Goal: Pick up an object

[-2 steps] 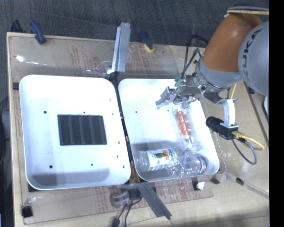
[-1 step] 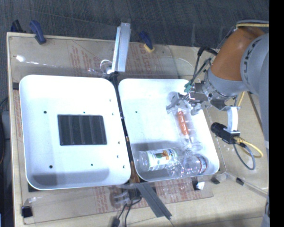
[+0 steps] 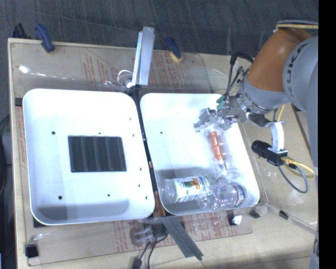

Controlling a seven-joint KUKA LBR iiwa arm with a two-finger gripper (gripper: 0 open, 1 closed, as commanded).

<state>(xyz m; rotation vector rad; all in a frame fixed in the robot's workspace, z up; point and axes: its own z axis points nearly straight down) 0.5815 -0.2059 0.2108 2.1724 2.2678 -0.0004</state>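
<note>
Gripper [image 3: 213,118] over right bin [image 3: 173,116] toward 2 o'clock, finger state can't tell. Orange-labelled clear tube [image 3: 218,147] just below at 6 o'clock; clear bottle [image 3: 186,188] near bin's front wall. Left bin [image 3: 45,116] has dark grate [image 3: 97,153].

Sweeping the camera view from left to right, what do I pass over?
Blue clamp → left bin → dark ridged tray → right bin → clear bottle with the green-and-white label → tool → orange band.

Fixed overhead camera, slanted down over both bins [image 3: 84,102]
</note>
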